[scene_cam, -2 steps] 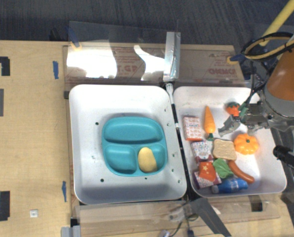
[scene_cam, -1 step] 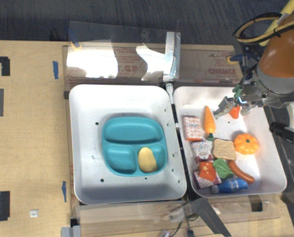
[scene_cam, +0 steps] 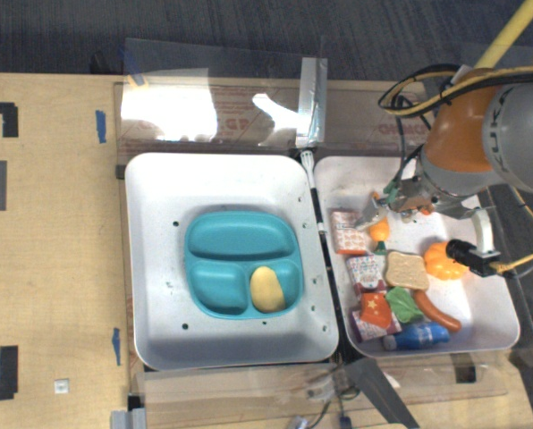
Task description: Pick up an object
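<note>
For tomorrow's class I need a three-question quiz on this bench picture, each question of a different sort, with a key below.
1. True or false: the yellow potato lies in a compartment of the teal tray.
2. Which bin holds the slice of bread? A) the left bin B) the right bin C) neither
3. Fill in: the blue bottle lies near the right bin's ____ edge in the view (upper or lower).

Key
1. True: it sits in the tray's lower right compartment.
2. B: the bread lies among the packets and toy food, below the arm's claw.
3. lower.
</note>
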`<state>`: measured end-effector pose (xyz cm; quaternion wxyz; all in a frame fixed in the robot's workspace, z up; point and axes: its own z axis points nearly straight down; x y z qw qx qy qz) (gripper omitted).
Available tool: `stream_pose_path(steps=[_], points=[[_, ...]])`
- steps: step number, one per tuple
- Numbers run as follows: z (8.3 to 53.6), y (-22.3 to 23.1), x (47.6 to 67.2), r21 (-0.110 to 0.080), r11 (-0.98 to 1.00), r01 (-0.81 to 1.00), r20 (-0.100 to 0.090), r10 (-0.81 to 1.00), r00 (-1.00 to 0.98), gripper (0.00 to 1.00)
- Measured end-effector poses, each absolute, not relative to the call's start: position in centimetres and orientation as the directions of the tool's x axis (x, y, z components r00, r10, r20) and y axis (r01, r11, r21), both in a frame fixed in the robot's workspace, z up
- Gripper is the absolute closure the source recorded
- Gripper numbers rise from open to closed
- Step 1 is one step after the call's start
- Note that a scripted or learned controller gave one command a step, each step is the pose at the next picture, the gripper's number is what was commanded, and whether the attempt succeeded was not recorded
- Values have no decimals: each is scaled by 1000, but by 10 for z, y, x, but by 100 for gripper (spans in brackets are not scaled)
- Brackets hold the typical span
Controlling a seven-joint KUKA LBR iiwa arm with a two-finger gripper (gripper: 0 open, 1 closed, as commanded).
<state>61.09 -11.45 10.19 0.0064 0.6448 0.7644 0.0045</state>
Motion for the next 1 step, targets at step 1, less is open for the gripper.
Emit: stream_pose_path(steps=[1], points=[[112,-115,612,17,167,986,-4,986,-167,100]])
